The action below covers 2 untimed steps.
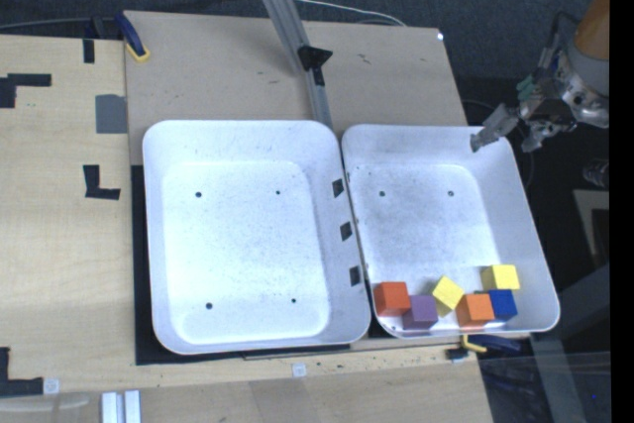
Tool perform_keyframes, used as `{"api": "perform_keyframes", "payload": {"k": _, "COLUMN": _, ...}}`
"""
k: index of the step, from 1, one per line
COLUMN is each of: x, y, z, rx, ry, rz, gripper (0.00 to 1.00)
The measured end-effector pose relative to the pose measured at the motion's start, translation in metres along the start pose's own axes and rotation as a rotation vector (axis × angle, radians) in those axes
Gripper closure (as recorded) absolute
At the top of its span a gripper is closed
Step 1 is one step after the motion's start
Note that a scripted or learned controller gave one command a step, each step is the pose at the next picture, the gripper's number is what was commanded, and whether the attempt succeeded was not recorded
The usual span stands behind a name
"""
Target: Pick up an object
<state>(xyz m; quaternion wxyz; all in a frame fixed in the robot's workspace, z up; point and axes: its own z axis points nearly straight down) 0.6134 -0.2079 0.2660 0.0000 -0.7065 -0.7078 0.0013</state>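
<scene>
Reaching stage: the arm (594, 45) sits at the right edge, with its gripper (510, 124) hanging over the top right corner of the right bin (426, 173); nothing is picked up.
Gripper state: one grey finger shows, pointing down-left at the bin's rim; whether the gripper is apart or together cannot be told from this view.
Blocks: all lie in the right bin's near end, well apart from the gripper: an orange block (392, 297), a purple block (423, 311), a tilted yellow block (448, 292), a second orange block (476, 308), a blue block (502, 304) and a second yellow block (503, 276).
Left bin (238, 233): bare white floor.
Next move: probably travel toward the near end, then a descent on one block; the cluster is tight, with neighbours touching, so the outlying yellow ones look easiest.
Hard to see: the arm is cut off by the frame, and the wrist is blurred.
</scene>
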Motion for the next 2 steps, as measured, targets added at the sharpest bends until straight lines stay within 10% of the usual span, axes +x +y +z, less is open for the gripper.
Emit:
{"api": "perform_keyframes", "payload": {"k": 1, "x": 0.065, "y": 0.039, "z": 0.071, "rx": 0.005, "ry": 0.004, "rz": -0.005, "gripper": 0.00}}
{"api": "perform_keyframes", "payload": {"k": 2, "x": 0.062, "y": 0.039, "z": 0.056, "rx": -0.001, "ry": 0.000, "rz": -0.002, "gripper": 1.00}}
